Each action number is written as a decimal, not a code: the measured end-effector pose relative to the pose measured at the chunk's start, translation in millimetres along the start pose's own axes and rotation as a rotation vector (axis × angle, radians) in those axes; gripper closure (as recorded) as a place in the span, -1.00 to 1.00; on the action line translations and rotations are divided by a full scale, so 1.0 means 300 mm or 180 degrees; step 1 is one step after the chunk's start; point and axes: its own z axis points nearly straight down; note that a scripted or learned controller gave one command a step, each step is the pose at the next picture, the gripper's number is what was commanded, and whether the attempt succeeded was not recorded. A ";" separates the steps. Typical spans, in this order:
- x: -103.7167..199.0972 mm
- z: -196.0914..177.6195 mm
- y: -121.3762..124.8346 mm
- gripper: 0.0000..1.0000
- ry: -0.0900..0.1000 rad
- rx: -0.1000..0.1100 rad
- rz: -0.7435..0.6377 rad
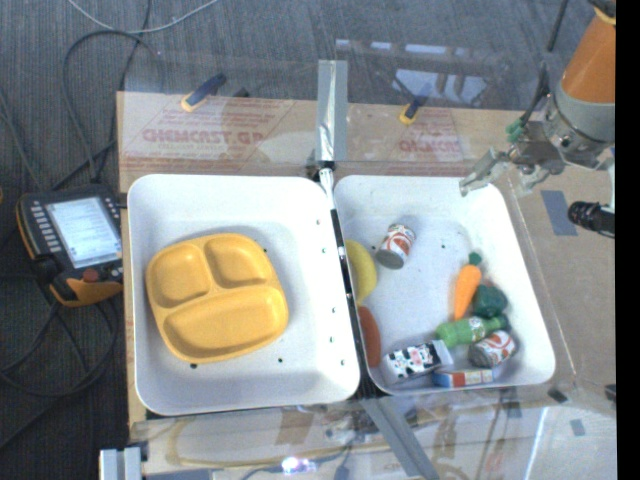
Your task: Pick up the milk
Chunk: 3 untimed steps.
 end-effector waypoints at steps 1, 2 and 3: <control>0.004 -0.025 0.003 1.00 -0.0003 0.0009 -0.0009; 0.116 0.542 -0.038 1.00 -0.0003 -0.0006 -0.0497; 0.321 0.547 -0.001 1.00 -0.0034 -0.0052 -0.0902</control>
